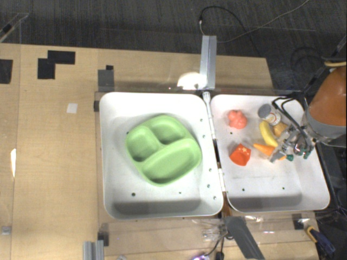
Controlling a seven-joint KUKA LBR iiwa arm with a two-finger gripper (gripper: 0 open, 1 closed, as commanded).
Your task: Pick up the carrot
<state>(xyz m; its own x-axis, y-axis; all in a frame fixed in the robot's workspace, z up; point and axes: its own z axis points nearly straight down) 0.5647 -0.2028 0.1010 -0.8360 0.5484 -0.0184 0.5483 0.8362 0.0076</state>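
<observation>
Far to the claw's left we see the left bin (114, 199), and in it a green divided plate (162, 148), lying flat near the middle. A grey post (209, 58) stands at the back where the two bins meet.

In the right bin (260, 199), left of the claw, we find a red pepper-like piece (241, 155). Behind that, up and to the claw's left, sits a pinkish-red fruit (237, 119). Closer in lies the carrot (264, 149), its orange tip pointing left and its thick end reaching right up to the claw. Just behind the carrot is a banana (268, 132), and beyond that a small grey thing (264, 111) with a tan piece (280, 128) beside it.

The claw (286, 151) hangs low over the bin floor at the carrot's right end. We cannot tell whether it is spread or pressed together, nor whether it touches the carrot. The arm (331, 104) enters from the right.
</observation>
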